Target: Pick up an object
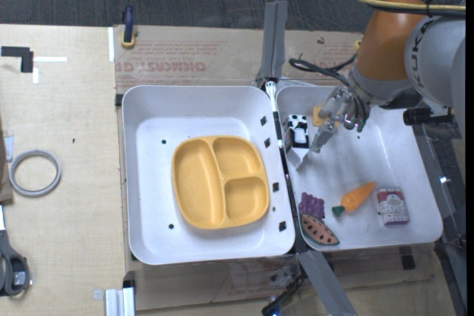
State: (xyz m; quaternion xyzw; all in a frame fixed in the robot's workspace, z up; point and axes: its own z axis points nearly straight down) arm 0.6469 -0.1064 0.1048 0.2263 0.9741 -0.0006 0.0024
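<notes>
Two white bins sit side by side. The left bin (141, 159) holds a yellow divided plate (220, 180). Over the right bin (415, 189), the gripper (324, 135) hangs with fingers spread, pinching nothing, just beside a black-and-white cow toy (298, 131). Along the bin's near side lie a carrot (355, 198), a small can (391, 206), purple grapes (312, 205) and a watermelon slice (319, 230).
</notes>
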